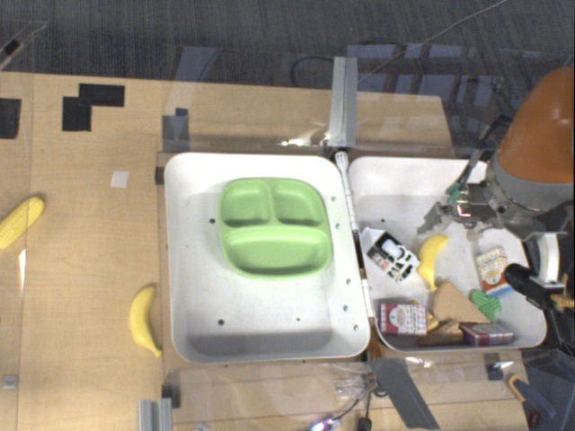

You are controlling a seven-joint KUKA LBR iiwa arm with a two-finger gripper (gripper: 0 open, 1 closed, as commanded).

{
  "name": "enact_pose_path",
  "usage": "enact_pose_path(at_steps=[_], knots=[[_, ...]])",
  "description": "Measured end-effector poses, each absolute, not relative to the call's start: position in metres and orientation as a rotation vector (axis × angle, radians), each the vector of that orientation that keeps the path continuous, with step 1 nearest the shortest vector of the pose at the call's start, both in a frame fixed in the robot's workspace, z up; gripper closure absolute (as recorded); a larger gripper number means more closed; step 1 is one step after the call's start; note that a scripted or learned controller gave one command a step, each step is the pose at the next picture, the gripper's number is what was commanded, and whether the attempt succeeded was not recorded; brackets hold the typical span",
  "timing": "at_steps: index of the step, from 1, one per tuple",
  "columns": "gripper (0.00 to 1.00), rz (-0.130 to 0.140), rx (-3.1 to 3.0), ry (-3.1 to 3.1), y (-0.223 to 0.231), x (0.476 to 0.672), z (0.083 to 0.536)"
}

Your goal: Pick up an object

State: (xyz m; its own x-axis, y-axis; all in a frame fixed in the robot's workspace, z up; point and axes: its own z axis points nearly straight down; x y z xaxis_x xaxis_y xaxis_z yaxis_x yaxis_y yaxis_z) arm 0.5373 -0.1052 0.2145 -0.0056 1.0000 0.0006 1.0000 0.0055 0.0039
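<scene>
- Wooden bench (81,268) under a slanted overhead view, dark carpet beyond its far edge, black blocky marks near the far left corner.
- Two shallow white bins side by side: left bin (193,241) and right bin (395,182), parted by a metal rail (343,106) running toward the far side.
- Green divided plate (273,225) lying flat in the middle of the left bin, three compartments facing up.
- Outside the bins, on bare wood: a yellow banana (144,320) just beside the left bin's near-left corner, and a yellow corn-like toy (18,223) at the far left edge, well apart from it.
- Grey arm with orange band (539,142) reaching in from the right, above the right bin's far-right part.
- Gripper (458,212) hanging low over the right bin, fingers spread apart, nothing seen between them.
- Small yellow banana (432,259) in the right bin, just near-side of the gripper, close under the fingertips but not clamped; contact cannot be told.
- Black-and-white packet (392,256) to the left of that banana, near the bin's left wall.
- Red-and-white carton (402,318) at the bin's near edge, with a brown cardboard-like piece (454,305) beside it and a dark red box (486,333) further right.
- Green item (485,304) and a small white printed packet (492,268) toward the bin's right side, near the arm's lower hardware.
- Clutter along the near wall partly overlapping; exact stacking hard to tell.
</scene>
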Motion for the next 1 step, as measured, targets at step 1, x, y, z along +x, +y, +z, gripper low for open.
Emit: enact_pose_path(at_steps=[1], knots=[[0.0, 0.037, 2.194, 2.206, -0.1188, 0.5333, 0.1204]])
